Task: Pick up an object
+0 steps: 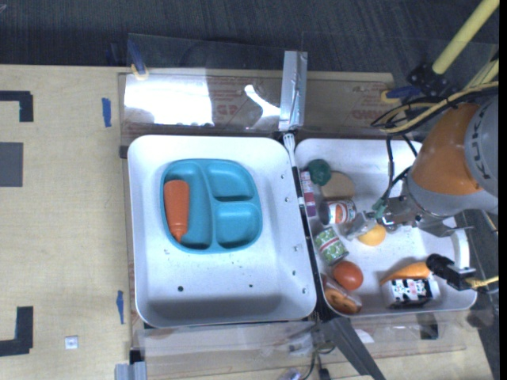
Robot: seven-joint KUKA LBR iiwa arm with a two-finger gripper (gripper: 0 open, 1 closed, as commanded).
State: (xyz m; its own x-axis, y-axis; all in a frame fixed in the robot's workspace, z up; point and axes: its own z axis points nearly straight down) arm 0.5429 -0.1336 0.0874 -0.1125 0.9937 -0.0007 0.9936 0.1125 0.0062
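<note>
Over the right-hand shallow white bin (372, 153) hangs the grey arm with its orange band (444, 161), reaching in from the right. Its two-finger gripper (379, 216) sits low in the middle of that bin, just above a small round yellow-orange fruit (371, 235). Whether the gripper is wide, narrow or closed on anything cannot be told from this slanted view, and the yellow fruit may be touching it or merely lying beside it.

Around the gripper the right bin is crowded. A dark green round object (319, 169) lies near the bin's upper left corner, with a tan, bread-like lump (339, 185) just beside it. Below these a small can with a red and white label (341, 212) lies on its side, close to the gripper's left. A green and white patterned packet (331, 245) rests against the left wall, and a red tomato-like ball (347, 275) sits below it. An orange carrot-shaped piece (408, 271) lies near the bottom, just above a black and white patterned carton (410, 291).

Beside it, the left white bin (214, 291) holds a turquoise plastic divided tray (230, 204). An orange carrot-shaped toy (177, 207) lies lengthwise in the tray's long left compartment.
</note>
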